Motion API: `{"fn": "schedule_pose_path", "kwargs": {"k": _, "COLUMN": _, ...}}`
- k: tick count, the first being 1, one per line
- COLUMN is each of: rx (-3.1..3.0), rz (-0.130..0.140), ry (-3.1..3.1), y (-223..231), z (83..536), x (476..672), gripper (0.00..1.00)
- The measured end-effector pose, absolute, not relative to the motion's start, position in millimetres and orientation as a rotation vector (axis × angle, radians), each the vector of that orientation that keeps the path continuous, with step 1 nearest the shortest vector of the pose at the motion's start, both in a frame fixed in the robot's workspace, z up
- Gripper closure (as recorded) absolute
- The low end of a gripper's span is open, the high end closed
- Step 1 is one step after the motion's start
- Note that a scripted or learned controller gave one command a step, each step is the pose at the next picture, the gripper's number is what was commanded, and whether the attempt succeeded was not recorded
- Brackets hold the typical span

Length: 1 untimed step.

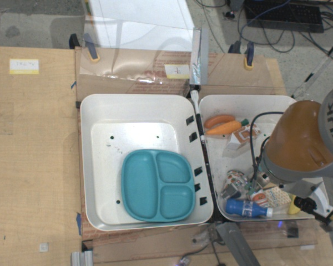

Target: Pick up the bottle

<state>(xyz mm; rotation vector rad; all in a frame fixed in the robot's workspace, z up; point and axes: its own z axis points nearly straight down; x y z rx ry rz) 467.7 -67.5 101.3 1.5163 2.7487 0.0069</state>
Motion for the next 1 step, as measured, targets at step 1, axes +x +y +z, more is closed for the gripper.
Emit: {"fn": "schedule_pose_path", "kwargs": {"k": 1, "rx": 1.385, "rz": -0.004, "ry": 2.796, "y": -16.9, "z": 153.8, "x": 476.5, "gripper": 1.0}}
